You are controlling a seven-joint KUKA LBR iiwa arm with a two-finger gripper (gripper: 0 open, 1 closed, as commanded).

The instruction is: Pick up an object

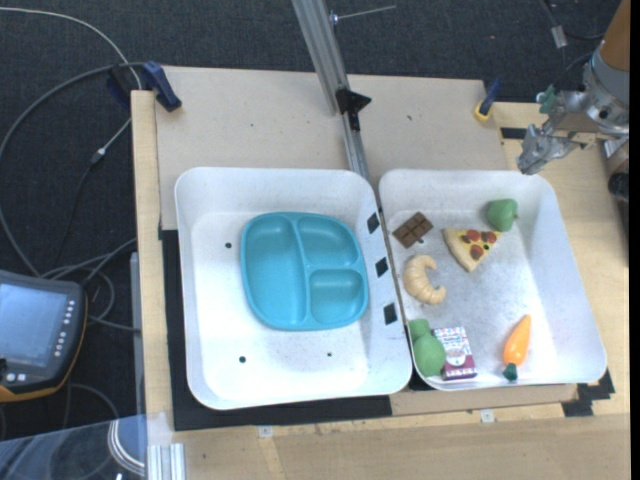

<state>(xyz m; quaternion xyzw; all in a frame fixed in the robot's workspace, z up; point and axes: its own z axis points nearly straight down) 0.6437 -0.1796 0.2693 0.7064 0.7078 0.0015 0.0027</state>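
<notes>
Overhead, the gripper point(535, 153) hung above the right bin's point(565, 268) far rim, holding nothing; whether it was open could not be told. Inside that bin lay a pizza slice point(470, 247), croissant point(425, 279), chocolate piece point(412, 230), carrot point(516, 342) and small carton point(456, 354). A blue divided plate point(303, 269) sat in the left bin point(200, 268).

A tray point(300, 268) is placed in the left bin point(200, 268). In the right bin point(570, 288), a croissant point(425, 279) is found left of a pizza slice point(471, 247), and a carrot point(516, 342) is placed right of a small carton point(455, 353).

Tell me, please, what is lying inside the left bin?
A blue divided plate lies in the left bin, its compartments bare. Whatever is under the plate is covered.
</notes>
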